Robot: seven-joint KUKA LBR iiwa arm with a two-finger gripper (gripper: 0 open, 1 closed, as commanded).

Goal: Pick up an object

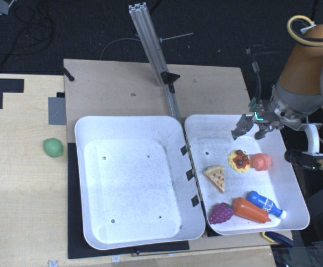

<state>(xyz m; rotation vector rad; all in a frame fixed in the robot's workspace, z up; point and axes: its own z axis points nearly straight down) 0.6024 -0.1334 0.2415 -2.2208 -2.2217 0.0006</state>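
Five toys are seen in the right bin (294,202), lower right of frame. The hand (254,127), apparently spread and holding nothing, is poised upper right; nearest, just below-left of it, lies the yellow tart (239,161).

The right bin (205,128) kept bare floor along its upper and left parts. Its lower half was crowded: pizza slice (215,177), yellow tart (239,161), pink ball (261,161), grapes (221,212), carrot (250,209) and blue bottle (264,203) lay close together.
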